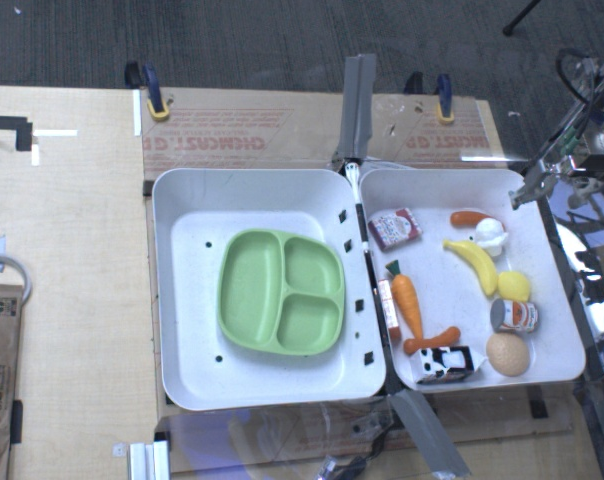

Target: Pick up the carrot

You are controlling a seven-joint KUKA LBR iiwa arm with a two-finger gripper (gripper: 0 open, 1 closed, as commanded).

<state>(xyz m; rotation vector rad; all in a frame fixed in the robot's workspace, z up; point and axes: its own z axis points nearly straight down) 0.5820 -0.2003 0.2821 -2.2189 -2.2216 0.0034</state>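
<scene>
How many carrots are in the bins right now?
1. The carrot lies lengthwise near the left wall of the right bin, leafy end pointing away from the camera, beside the banana. The left bin holds a green divided plate.

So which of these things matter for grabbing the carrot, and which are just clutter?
For the job:
carrot
right bin

Just lying about:
banana
lemon
egg
can
green plate
</scene>
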